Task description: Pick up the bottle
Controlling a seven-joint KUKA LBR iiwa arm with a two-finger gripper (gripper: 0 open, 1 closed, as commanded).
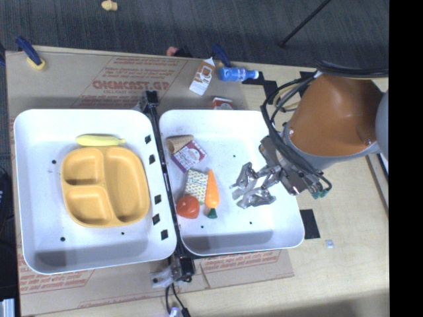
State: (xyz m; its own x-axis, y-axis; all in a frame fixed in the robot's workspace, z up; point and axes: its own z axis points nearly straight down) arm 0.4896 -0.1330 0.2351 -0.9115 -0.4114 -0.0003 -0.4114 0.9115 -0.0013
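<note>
Our gripper (250,189) hangs over the right bin (284,233), and we cannot tell from this slanted view how it is set; nothing shows in its grasp. Just beyond it, toward the bin's middle, lie a carrot (211,189), a red tomato (188,207) and a couple of small packets. Farther off past those sits the left bin (33,177) with a yellow divided plate (104,183) and a banana (100,139). The bottle (236,74), blue with a white cap end, lies on the surface outside both bins, well apart from our gripper, beyond the right bin's far rim. Its long axis runs roughly parallel to that rim, cap toward the arm's side. We judge the pick not yet begun: reach, descent and grasp all remain.
</note>
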